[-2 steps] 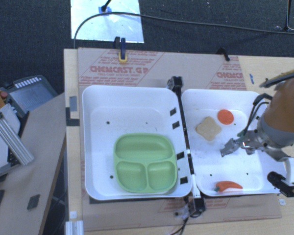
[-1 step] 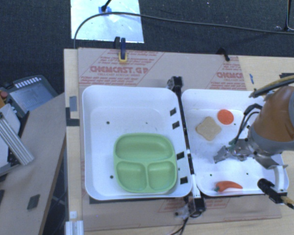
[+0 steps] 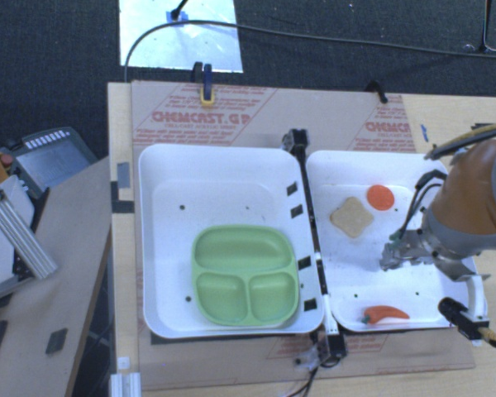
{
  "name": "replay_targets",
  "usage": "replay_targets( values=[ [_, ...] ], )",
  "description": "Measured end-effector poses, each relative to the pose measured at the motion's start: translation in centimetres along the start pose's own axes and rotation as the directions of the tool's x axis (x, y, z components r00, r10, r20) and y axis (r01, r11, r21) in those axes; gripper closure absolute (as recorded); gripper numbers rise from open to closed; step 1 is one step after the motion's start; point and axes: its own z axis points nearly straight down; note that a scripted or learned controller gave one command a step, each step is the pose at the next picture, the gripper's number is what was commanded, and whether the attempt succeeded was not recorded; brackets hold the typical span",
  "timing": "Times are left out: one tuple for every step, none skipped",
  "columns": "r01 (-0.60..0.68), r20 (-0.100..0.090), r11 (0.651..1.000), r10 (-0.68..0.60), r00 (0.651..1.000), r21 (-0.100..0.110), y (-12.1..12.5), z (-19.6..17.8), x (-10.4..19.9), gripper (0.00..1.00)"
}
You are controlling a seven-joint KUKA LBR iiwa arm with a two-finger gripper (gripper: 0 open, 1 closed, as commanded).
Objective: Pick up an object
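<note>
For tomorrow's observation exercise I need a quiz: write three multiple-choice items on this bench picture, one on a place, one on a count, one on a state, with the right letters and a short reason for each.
1. Where does the green divided plate lie?
A. in the left bin
B. in the right bin
C. on the cardboard outside the bins

2. How many loose things lie in the right bin?
A. one
B. three
C. five

3. How does the pincer stand to the tan square piece?
A. it rests on top of it
B. it lifts it clear of the bin
C. it is apart from it, over bare bin floor

Answers: 1 A, the plate sits on the floor of the left bin. 2 B, the tan square, the orange round piece and the orange-red pepper-like piece. 3 C, white floor shows between them.
</note>
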Motion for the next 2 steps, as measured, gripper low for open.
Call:
replay_targets(
  values=[
    [0.001, 0.002, 1.000, -0.001, 1.000, -0.005, -0.4, -6.2, -0.2, 1.00],
    [0.002, 0.002, 1.000, -0.002, 1.000, -0.006, -0.2, -11.6, -0.3, 1.00]
  ],
)
